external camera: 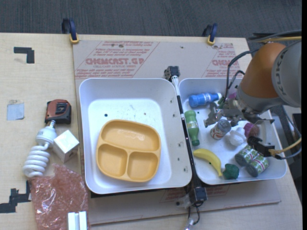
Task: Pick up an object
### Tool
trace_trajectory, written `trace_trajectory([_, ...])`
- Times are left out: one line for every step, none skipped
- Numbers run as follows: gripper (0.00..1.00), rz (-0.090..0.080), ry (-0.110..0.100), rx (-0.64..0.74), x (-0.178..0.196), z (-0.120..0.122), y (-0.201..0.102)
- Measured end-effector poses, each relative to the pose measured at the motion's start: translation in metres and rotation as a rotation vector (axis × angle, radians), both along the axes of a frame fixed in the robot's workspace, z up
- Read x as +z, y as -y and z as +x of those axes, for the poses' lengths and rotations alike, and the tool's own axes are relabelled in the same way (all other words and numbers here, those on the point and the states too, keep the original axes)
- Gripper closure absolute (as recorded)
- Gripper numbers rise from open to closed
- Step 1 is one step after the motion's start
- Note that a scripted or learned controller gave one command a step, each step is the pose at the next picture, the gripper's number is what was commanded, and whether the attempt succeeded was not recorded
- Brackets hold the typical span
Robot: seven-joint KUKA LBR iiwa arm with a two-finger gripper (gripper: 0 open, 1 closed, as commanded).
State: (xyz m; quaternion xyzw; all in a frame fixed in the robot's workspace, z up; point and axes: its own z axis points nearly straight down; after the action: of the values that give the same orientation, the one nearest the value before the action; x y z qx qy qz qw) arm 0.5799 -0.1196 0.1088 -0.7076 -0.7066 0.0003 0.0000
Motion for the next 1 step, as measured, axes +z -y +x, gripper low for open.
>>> trace_trajectory([0.0, 0.001, 0.0, -0.001, -0.0165, -0.0474, -0.0248])
